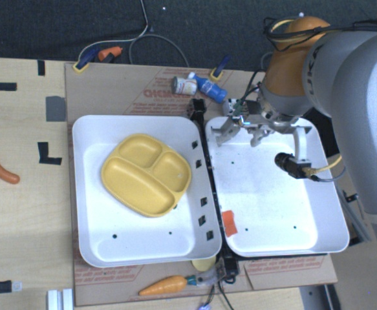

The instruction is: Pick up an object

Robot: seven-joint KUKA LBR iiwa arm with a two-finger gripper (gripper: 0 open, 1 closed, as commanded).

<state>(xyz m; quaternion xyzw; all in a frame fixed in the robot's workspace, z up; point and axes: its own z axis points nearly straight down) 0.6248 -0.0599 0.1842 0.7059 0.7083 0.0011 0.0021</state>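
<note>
Gripper [238, 132] hangs over right bin's [317, 234] far-left corner, fingers spread wide, nothing btwn them. Yellow divided plate [147, 174] lies in left bin [88, 192], centre-ish, toward far edge.

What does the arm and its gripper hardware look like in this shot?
The arm is bulky, smooth and grey, with an orange band above the wrist. Thin dark cables loop over the band. The gripper is pale grey metal with two slim fingers, on a cluttered wrist block. A black cylindrical part with a yellowish cable hangs beside it.
</note>
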